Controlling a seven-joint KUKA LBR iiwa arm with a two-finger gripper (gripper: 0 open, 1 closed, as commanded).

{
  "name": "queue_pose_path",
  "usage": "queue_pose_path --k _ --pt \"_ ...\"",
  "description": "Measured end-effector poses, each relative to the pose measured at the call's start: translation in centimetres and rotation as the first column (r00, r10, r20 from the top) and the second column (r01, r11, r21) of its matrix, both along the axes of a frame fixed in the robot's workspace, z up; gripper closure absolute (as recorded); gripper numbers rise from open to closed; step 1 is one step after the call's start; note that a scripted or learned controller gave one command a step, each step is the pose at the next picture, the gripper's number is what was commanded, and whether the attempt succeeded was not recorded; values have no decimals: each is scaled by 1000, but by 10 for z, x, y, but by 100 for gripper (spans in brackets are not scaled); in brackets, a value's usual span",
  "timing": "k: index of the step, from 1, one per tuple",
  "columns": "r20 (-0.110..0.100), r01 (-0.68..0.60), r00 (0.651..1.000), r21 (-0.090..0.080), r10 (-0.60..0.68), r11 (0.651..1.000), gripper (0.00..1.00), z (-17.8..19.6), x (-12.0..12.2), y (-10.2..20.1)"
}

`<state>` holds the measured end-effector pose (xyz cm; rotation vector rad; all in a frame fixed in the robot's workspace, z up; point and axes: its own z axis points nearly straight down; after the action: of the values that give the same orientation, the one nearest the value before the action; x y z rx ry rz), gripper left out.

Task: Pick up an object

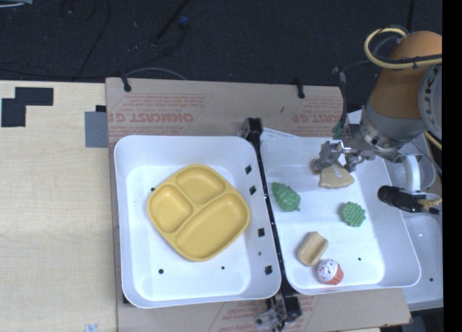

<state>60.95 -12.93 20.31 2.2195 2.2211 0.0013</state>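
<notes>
Because the arm (404,81) reaches in from the right, the claw (333,160) hangs over the far part of the right bin (375,251), close to its back edge. Right under it sits a flat tan piece (337,177). I think this is the thing it is meant to pick up, since the claw is right on top of it. The claw is small and grey and mixed up with the metal bits around it. So I cannot tell how wide it is open, or if it has hold of the tan piece. I also cannot tell if the piece is lifted or lying on the bin floor.

Going out from there, a green bumpy toy (286,197) lies by the left wall of the same bin. A second green toy (353,213) lies nearer the right side. They are well apart, so each has room for a grab. Toward the front edge lies a tan roll (312,247), and just beside it a little red and white ball (329,272). Those two are close, so grabbing one might bump the other.

Over in the left bin (144,265), a yellow plate (199,211) with three parts lies flat in the middle. The top of the arm is cut off at the right. What the toys really are is hard to make out.
</notes>
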Motion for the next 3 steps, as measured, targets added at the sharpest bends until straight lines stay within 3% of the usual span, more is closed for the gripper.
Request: queue_pose_path --k 1,2,3 --pt "2 -1 1000 0 1 1000 100 53 1 -1" --pt "-6 -3 1000 3 3 1000 100 47 -21 49" --pt "-7 -4 1000 3 4 1000 100 34 -26 107"
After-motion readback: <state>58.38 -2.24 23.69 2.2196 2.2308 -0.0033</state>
